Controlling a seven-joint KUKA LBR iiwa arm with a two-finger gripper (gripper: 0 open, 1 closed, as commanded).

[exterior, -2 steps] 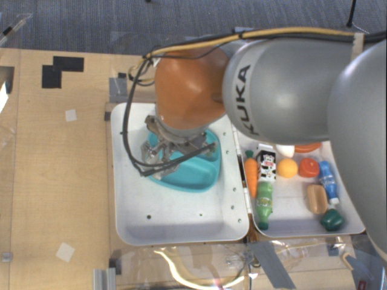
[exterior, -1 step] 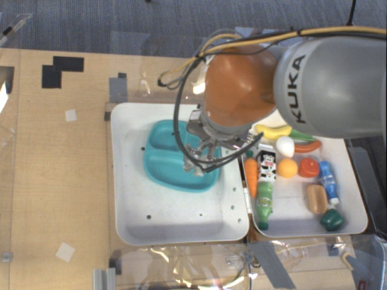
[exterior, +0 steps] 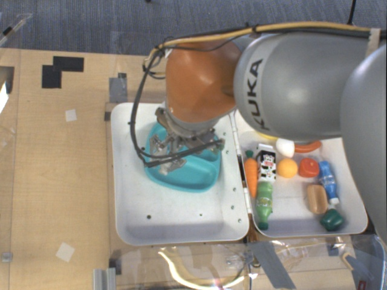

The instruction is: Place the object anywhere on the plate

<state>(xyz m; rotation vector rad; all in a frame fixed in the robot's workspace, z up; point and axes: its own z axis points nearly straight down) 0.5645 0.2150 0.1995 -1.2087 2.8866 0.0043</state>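
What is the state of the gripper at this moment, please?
Gripper: over the plate in the left bin; open or closed cannot be told from this view.

The plate [exterior: 187,173] lies in the left bin [exterior: 133,216], with the gripper [exterior: 184,147] directly above the plate. To the right of the plate, in the right bin [exterior: 357,219], lie a carrot [exterior: 251,171], a bottle [exterior: 264,199], a milk carton [exterior: 266,164] and an orange [exterior: 288,168].

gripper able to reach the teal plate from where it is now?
Probably yes: the gripper hangs right over the teal plate in the left bin, with nothing else on the plate's visible surface.
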